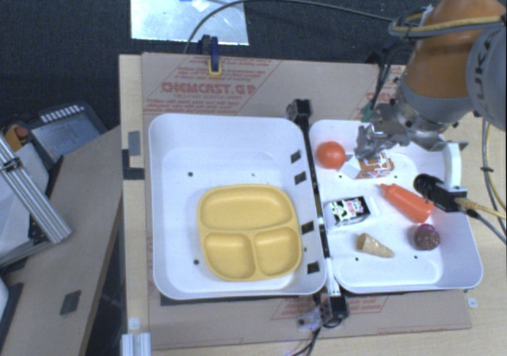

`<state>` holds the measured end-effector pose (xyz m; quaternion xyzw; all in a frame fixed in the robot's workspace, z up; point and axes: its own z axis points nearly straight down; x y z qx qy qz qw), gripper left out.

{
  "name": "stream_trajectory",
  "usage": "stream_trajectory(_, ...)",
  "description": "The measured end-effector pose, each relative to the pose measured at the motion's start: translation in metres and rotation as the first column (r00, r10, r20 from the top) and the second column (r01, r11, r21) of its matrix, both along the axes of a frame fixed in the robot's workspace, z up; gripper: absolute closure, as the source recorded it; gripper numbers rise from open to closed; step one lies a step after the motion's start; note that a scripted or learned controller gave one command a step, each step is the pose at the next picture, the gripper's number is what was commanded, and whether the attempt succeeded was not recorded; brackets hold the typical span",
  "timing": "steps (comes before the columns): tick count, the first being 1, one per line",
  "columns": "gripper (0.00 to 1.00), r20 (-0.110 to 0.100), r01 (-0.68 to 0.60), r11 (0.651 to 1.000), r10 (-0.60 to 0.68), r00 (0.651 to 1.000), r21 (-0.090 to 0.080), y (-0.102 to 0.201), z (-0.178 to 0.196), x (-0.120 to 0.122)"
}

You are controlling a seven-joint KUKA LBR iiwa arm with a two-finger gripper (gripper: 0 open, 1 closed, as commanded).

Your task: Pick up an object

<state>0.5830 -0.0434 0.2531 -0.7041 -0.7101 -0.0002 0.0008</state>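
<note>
My gripper [370, 146] hangs low over the back of the right bin [455, 267], just above a small orange-and-white patterned box [377, 166]. A red-orange ball [330, 154] lies close to its left. Further forward lie an orange carrot-shaped piece [406, 200], a black-and-white carton [347, 209], a tan cone [373, 245] and a dark purple ball [426, 237]. Nothing shows held in the gripper.
The left bin [170, 188] holds a yellow divided plate [249, 231]. A black divider strip [309, 188] runs between the bins. The arm's bulk [451, 53] and cables [463, 204] crowd the right bin's back right. A grey device [63, 132] sits off the bench at left.
</note>
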Motion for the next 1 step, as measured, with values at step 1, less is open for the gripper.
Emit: stream_trajectory(1,1.0,0.002,-0.002,1.0,0.002,1.0,0.001,0.0564,0.0015,-0.0142)
